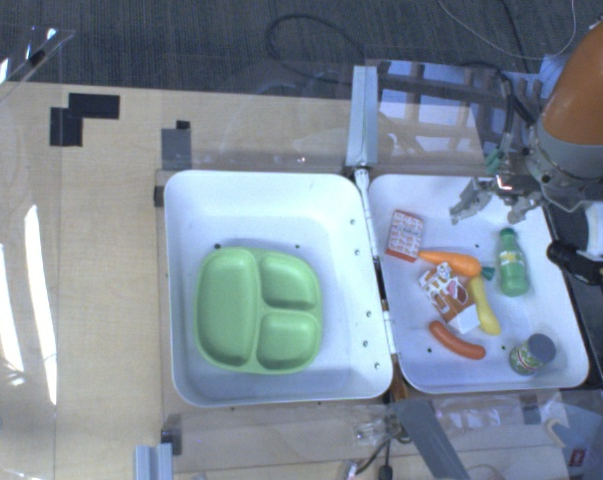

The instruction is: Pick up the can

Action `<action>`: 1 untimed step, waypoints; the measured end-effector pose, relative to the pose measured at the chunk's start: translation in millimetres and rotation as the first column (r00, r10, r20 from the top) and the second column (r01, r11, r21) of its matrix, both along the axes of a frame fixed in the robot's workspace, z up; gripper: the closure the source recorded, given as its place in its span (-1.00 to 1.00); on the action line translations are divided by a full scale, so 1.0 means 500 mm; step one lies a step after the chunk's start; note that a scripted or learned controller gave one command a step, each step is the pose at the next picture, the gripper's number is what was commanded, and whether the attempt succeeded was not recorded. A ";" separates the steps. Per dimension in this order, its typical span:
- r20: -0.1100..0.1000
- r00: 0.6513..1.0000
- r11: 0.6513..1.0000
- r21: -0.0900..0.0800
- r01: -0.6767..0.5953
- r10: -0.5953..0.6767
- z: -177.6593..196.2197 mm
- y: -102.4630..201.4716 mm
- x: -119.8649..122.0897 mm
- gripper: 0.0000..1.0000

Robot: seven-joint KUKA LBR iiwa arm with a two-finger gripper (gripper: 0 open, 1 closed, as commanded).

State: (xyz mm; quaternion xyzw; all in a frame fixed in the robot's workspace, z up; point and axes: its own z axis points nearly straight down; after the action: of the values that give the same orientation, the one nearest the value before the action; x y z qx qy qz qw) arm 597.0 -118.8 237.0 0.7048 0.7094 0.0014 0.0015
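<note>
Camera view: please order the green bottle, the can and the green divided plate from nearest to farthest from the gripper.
1. Green plastic bottle, right bin, just below the gripper.
2. Small round metal can, right bin's near right corner.
3. Green divided plastic plate, in the left bin, farthest.

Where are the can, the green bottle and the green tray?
can [532,354], camera view, on its grey lid
green bottle [512,267], camera view, on its labelled middle
green tray [228,310], camera view, on the floor of its big compartment
</note>
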 end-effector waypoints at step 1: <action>0.001 0.997 0.997 -0.001 -0.072 0.072 -0.101 -0.109 -0.021 -1.00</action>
State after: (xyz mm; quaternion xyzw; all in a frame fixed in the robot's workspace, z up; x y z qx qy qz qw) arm 586.6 -173.0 186.3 0.6788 0.7343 0.0012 0.0021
